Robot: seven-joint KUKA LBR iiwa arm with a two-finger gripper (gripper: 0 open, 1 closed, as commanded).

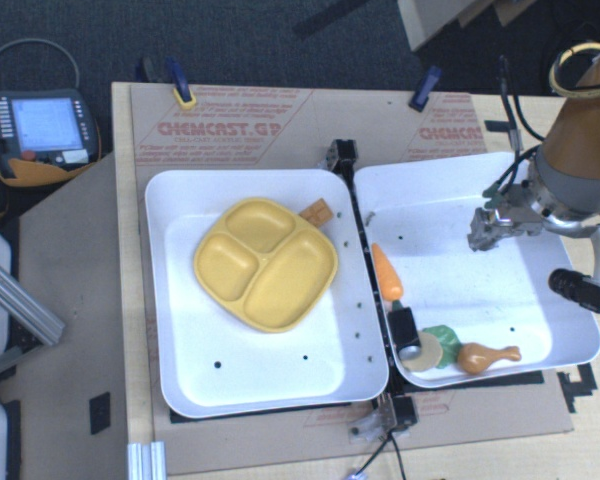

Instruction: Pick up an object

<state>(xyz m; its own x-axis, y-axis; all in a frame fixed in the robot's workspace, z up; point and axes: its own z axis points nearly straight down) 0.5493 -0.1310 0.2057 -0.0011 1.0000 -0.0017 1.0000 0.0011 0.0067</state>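
Observation:
My gripper (487,230) hangs over the upper right part of the right bin (450,193), below the orange band of the arm. Nothing shows between its fingers. An orange carrot (385,272) lies at the right bin's left wall. A brown drumstick-shaped toy (487,355) lies near the front edge, beside a green piece (446,340), a tan round piece (425,353) and a black block (403,327). All of these sit well below and left of the gripper.
The left bin (180,298) holds a yellow divided plate (266,264) with a small brown block (316,212) at its upper right edge. Black clamps (341,154) join the bins. A teach pendant (42,133) rests off the bench at left.

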